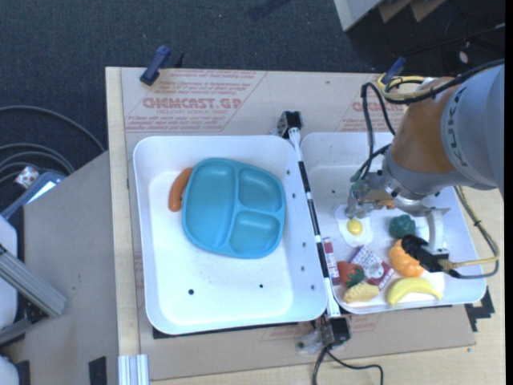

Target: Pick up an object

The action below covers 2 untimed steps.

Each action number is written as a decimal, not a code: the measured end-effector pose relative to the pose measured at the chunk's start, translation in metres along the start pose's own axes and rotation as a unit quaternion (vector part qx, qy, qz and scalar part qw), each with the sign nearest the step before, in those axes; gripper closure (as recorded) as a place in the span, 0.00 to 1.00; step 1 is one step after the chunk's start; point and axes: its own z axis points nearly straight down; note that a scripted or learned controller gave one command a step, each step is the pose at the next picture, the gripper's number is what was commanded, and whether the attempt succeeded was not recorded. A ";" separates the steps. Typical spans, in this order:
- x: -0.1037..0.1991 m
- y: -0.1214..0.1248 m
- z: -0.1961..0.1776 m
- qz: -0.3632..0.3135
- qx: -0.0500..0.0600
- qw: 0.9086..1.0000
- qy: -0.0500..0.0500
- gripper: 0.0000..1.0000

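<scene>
Dark carpet surrounds the table (240, 95), which carries two white bins. Inside the left bin (160, 287) lies a blue divided plate (234, 208), with an orange carrot (177, 189) tucked against its left edge. Right of the plate, in the right bin (329, 155), the tool (357, 207) hangs just above a fried egg toy (353, 230); whether it is spread or pressed together cannot be told. Further right lie a yellow banana (413, 290) and an orange (405, 259).

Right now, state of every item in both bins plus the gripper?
blue divided plate: flat in left bin, compartments bare
orange carrot-like toy: lying beside the plate's left rim
fried egg toy: flat in right bin, just below the gripper
gripper: low over right bin, fingers unclear
yellow banana: lying at right bin's front edge
green toy: resting beside the arm
</scene>
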 end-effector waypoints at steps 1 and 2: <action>0.000 0.000 0.000 0.000 0.000 1.000 0.000 0.00; 0.001 0.004 0.011 -0.001 0.000 1.000 0.000 0.00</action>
